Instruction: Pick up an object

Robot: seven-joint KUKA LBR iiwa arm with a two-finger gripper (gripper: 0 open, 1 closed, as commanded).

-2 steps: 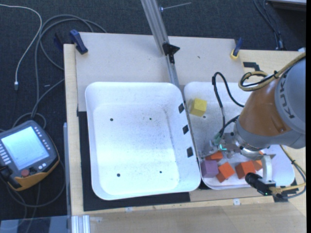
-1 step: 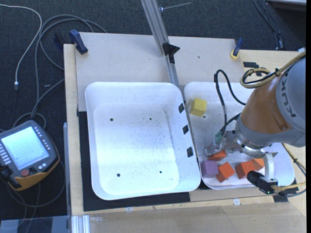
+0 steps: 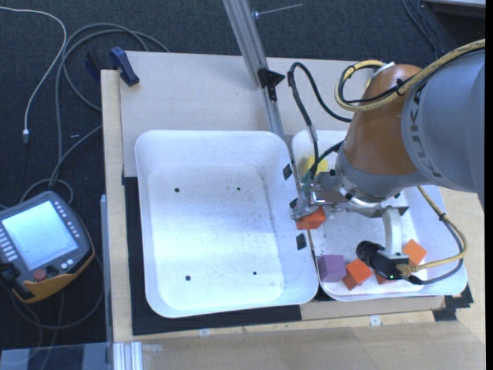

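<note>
My gripper (image 3: 310,211) hangs over the left side of the right bin (image 3: 400,293), close to the wall it shares with the left bin (image 3: 206,139). A small orange-red block (image 3: 311,221) sits between the fingertips, and the gripper is shut on it. The grey and orange wrist hides much of the right bin. In that bin's near part lie a purple block (image 3: 332,267), an orange block (image 3: 358,272) and another orange block (image 3: 414,251). A yellow object (image 3: 309,165) peeks out at the bin's far left, partly hidden behind the cables.
A slanted metal pole (image 3: 248,37) comes down to the bench between the two bins at the back. Black and yellow cables (image 3: 302,106) loop around the wrist. A blue clamp (image 3: 123,65) sits at the bench's far left corner. A teach pendant (image 3: 40,241) lies on the floor at left.
</note>
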